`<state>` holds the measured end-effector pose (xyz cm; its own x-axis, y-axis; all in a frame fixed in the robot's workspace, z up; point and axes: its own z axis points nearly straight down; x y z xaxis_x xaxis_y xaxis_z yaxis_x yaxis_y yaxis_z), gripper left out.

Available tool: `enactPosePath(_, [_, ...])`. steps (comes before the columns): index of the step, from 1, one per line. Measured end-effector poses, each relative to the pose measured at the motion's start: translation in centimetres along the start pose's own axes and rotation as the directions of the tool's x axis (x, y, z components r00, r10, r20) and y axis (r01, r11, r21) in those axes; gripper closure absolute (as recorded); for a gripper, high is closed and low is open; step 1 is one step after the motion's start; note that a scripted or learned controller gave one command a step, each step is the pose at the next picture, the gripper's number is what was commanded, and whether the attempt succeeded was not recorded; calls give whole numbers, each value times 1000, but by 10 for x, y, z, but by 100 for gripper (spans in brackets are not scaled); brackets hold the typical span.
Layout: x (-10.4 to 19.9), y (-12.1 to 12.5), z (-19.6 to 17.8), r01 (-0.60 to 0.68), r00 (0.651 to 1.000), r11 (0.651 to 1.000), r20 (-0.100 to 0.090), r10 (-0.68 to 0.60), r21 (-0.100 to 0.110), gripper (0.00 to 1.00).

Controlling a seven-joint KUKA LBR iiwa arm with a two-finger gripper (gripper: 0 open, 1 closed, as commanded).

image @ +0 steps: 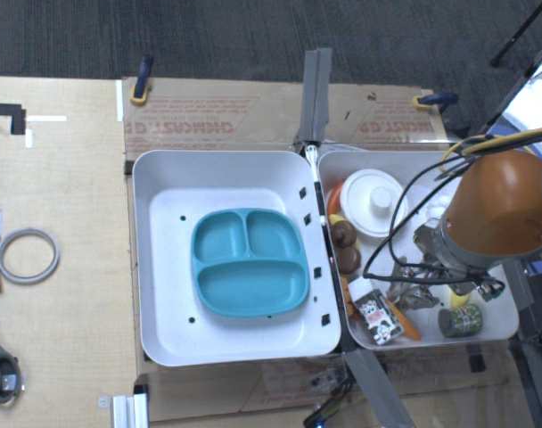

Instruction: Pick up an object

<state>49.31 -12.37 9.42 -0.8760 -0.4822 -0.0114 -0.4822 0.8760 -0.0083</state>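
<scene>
Hanging low inside the right bin (507, 328), gripper (420, 285); finger state impossible to tell. Lying just left and below it, a black-and-white printed carton (378, 316), print too small to read. Sitting right of it, a green-labelled can (460, 320). Resting well left, a teal divided plate (250, 262).

The arm (498, 205) is reaching into the right bin (431, 339), its gripper (420, 285) hanging low among a white lid (372, 201), two brown items (345, 245), a carrot (401, 316), a black-and-white carton (376, 316) and a green can (460, 319). A teal divided plate (250, 262) is lying in the left bin (164, 239).
</scene>
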Motion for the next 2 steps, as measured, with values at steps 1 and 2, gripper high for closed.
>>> enactPosePath(1, [29,-95,-2,429,903,903,-3,-429,-12,100])
enactPosePath(2, [27,-94,-10,426,905,905,2,-426,-13,100])
